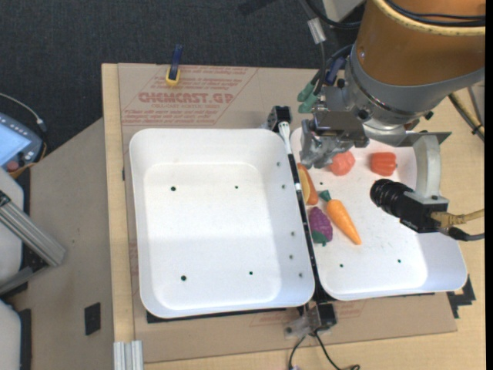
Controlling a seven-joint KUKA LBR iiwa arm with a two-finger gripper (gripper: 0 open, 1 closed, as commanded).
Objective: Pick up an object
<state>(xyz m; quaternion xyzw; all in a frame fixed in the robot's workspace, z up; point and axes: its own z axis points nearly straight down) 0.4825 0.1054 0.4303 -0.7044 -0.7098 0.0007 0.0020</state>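
Salmon-pink lump [342, 163]: you see it rounded and small, upper right bin [400, 272], touching the end effector [317, 154]; whether it is gripped, you cannot tell.

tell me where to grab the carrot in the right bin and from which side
Grip the carrot across its thick upper part, just below the green top, coming straight down from above. It lies flat and slanted on the right bin floor, tapering toward its lower tip, so the wide end gives more to hold. Set the jaws across its length; the purple item lies close on its left.
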